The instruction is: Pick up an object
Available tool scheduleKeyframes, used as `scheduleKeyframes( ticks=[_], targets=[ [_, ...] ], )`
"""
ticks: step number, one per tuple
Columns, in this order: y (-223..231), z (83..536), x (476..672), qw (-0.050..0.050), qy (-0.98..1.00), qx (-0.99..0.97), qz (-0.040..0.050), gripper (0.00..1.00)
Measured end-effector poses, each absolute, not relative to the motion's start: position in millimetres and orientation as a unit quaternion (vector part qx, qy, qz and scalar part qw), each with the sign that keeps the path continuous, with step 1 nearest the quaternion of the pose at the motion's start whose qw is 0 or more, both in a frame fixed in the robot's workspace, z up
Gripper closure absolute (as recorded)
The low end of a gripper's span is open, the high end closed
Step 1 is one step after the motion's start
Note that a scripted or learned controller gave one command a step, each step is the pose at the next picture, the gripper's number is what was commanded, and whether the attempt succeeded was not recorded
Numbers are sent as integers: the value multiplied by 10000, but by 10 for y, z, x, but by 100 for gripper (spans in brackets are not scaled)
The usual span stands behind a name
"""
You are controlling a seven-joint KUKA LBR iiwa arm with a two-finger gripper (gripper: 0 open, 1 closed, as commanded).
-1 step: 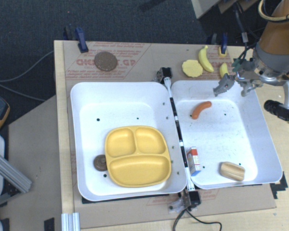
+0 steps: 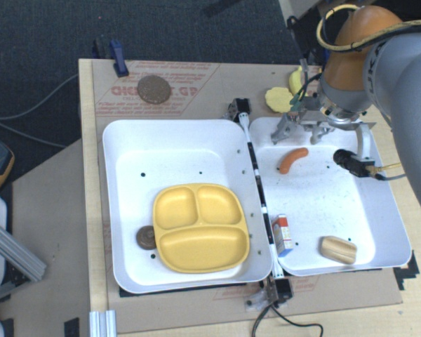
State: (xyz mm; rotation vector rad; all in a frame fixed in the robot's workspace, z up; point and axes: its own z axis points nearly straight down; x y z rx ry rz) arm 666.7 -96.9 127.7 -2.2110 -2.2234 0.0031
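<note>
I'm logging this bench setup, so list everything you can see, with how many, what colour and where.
bins: 2, white, side by side on the bench
plate: 1, yellow, three compartments, left bin
disc: 1, brown, left bin, against the plate's left edge
sausage: 1, orange-red, right bin, far end
box: 1, small, red and white, right bin, by the divider
block: 1, tan, right bin, near end
coaster: 1, brown, round, on the bench beyond the left bin
yellow lump: 1, yellow, beyond the right bin
clip: 1, blue, bench's far left corner
arm: 1, grey with orange band, from the right
gripper: 1, grey, over the right bin's far end, above the sausage
</note>
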Motion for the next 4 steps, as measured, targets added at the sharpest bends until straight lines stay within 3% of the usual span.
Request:
scheduleKeyframes(
  ticks=[1,2,3,4],
  targets=[
    [-983,814,6244,39,-7067,-7075,25,0],
    [-1106,852,6670,-26,-7078,-7064,-12,0],
    [-1004,849,6490,15,-7070,-7072,8,0],
    [-1005,955,6502,0,-7072,-7070,-2,100]
  ],
)
